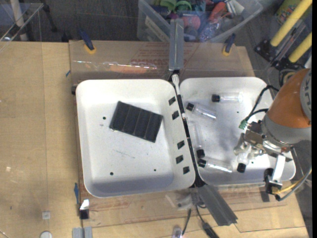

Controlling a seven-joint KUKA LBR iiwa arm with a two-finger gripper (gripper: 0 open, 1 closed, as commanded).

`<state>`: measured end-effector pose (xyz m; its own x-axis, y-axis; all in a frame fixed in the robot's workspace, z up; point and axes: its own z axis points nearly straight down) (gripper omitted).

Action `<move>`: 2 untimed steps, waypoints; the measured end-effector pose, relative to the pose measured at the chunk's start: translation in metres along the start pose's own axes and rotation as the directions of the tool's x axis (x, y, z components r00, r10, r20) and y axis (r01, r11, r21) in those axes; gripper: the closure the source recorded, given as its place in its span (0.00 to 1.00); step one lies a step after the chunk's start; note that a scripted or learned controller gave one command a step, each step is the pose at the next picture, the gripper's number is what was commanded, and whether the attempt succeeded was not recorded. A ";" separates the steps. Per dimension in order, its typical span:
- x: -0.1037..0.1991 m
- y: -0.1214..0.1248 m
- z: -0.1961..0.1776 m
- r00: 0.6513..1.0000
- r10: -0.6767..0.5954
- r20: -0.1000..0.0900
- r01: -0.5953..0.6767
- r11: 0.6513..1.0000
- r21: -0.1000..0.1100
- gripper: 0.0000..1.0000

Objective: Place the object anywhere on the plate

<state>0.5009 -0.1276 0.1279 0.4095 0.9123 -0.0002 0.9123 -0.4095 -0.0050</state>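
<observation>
The plate (136, 121) is a dark ribbed rectangle lying flat in the left bin (94, 177), turned a little askew. Several clear vials with black caps lie in the right bin (223, 180): one vial (227, 98) at the back, one vial (202, 111) near the divider, one vial (216, 167) at the front. My gripper (246, 151) hangs low over the right bin's front right part, just above a small black-capped piece (241, 167). The wrist hides what lies directly under it.
A raised divider (181, 133) with black clips separates the two bins. Cables (257, 108) loop from the wrist over the right bin's back right. A crate of coloured toys (198, 6) stands behind the bench.
</observation>
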 end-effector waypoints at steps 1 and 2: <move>0.021 0.015 0.039 0.998 0.071 0.000 -0.071 0.997 -0.009 1.00; 0.038 0.020 0.038 0.980 0.198 -0.001 -0.198 0.980 -0.016 1.00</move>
<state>0.5342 -0.1013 0.0895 0.5824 0.8129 -0.0003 0.8128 -0.5824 0.0106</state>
